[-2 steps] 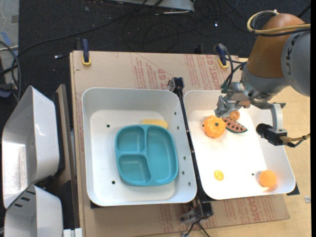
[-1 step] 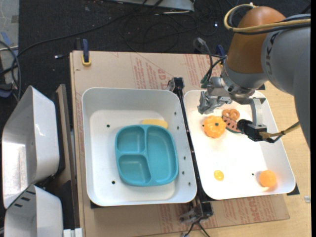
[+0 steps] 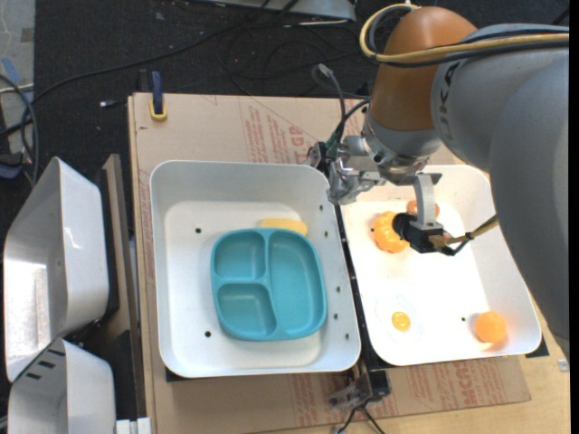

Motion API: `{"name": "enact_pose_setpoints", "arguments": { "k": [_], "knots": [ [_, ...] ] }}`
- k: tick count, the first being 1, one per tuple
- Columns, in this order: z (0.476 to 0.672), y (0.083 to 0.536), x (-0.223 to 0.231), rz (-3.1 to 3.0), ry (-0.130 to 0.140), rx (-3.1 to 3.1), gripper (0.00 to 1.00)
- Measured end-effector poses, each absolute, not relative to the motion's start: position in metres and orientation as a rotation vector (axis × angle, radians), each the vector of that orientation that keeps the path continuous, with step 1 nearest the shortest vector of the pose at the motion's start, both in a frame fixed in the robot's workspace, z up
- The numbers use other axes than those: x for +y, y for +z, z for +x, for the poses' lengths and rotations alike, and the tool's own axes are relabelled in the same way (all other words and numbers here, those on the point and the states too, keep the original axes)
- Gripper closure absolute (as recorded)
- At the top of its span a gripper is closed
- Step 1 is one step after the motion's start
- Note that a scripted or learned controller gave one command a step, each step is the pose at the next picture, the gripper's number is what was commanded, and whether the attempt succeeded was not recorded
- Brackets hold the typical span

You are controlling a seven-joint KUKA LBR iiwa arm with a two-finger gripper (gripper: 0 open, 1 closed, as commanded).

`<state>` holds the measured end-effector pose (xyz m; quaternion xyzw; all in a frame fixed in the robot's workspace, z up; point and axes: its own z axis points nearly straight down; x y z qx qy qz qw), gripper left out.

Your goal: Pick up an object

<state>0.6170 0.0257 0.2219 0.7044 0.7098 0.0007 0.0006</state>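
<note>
- Gripper (image 3: 348,184) sits at the wall between the bins, far end; open or closed: can't tell.
- Orange lump (image 3: 387,232) in right bin (image 3: 507,269), near gripper, not visibly held.
- Same bin: small yellow piece (image 3: 400,321), orange ball (image 3: 489,327), well apart.
- Left bin (image 3: 172,269): teal divided plate (image 3: 268,284), yellow item (image 3: 282,227) at its far rim.

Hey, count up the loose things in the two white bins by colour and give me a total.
Teal: 1, the divided plate in the left bin.
Yellow: 2, a piece behind the plate and a small blob in the right bin.
Orange: 2, a lump and a ball, both in the right bin.
Total: 5.
</note>
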Motion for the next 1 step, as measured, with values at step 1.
{"name": "enact_pose_setpoints", "arguments": {
  "k": [1],
  "knots": [
    [0.6334, 0.2181, 0.0837, 2.211, 0.004, 2.23, 1.0]
  ]
}}
